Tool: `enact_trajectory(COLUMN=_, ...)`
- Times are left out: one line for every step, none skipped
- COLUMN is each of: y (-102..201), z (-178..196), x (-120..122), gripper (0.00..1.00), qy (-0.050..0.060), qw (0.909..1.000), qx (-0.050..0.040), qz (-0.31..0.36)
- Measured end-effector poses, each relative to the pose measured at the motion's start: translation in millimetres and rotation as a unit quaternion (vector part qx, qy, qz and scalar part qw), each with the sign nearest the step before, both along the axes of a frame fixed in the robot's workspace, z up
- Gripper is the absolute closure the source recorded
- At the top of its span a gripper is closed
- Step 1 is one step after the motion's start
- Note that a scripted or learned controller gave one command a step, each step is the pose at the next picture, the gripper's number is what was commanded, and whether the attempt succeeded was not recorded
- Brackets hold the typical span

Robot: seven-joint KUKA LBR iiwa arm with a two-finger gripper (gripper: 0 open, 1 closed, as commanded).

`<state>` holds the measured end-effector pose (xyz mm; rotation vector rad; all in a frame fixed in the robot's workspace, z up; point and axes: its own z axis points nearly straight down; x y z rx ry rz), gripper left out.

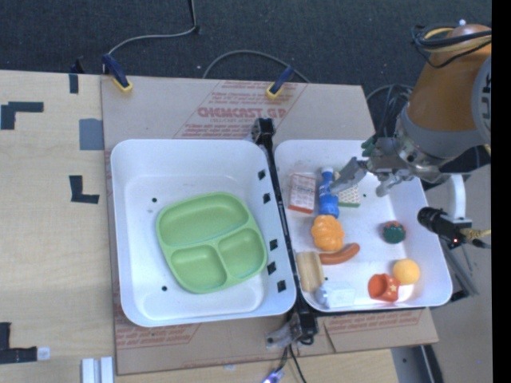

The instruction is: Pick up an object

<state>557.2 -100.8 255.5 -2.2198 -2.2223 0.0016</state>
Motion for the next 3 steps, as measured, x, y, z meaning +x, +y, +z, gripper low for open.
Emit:
enact_trajectory(y=38.1, z=-71.9, x=-18.1, gripper=0.0, qy=0.001, qw=1.0, qx=0.0004, qz=0.0)
enact_trajectory(y=-1.1, z=-168.8, x=-14.7, gripper=0.0, qy=-0.003, qw=1.0, qx=-0.0006, qz=0.0)
enact_trajectory(y=-1.1, z=-157.9, x=-13.3, gripper=1.0, qy=-0.005, qw=1.0, qx=-0.0009, qz=0.0)
